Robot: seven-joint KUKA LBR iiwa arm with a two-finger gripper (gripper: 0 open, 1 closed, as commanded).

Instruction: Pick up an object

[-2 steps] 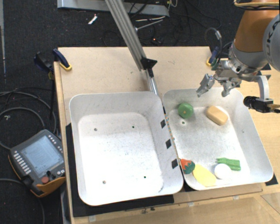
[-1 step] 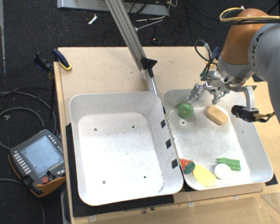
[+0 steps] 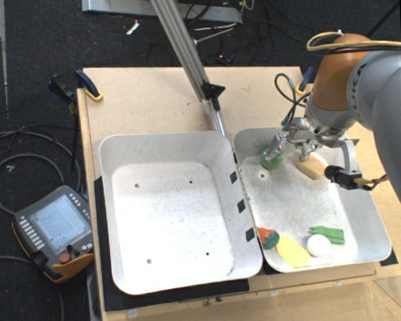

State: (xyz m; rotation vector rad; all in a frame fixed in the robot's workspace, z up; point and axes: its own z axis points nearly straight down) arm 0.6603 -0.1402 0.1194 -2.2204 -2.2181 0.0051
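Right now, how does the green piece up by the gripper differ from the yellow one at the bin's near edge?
The green piece is small, round and dark, lying alone at the gripper. The yellow piece is bigger, elongated and pale, touching a white ball and an orange-and-green toy. Both lie in the right bin.

Grey arm (image 3: 377, 87) enters from the right edge, upper part of the scene, its orange band (image 3: 333, 69) just above the wrist. Wrist bends down and toward the left, cables looping beside it. Pincer (image 3: 280, 149) points down-left from the wrist, low at the far end of the right half; finger state not discernible.
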